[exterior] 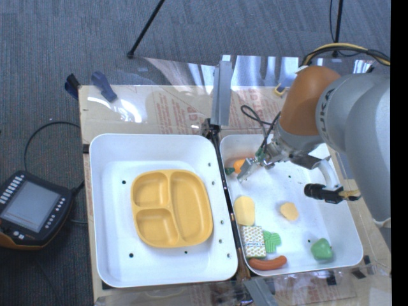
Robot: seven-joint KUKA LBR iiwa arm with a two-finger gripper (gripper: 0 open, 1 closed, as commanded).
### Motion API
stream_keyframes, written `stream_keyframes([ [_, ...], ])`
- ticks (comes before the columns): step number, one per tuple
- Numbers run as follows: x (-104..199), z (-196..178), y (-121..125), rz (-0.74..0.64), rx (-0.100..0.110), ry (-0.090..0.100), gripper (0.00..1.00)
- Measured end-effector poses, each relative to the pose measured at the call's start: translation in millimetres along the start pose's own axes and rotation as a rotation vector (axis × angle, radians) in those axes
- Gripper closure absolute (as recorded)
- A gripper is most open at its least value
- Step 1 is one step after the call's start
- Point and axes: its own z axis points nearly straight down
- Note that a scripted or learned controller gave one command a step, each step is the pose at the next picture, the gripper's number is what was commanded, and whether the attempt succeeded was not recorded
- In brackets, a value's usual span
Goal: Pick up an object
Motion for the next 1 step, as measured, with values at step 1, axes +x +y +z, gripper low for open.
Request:
stream_keyframes([
  [1,-1.9,-0.4,0.5,-0.028,-0.001,-0.001,0.0],
])
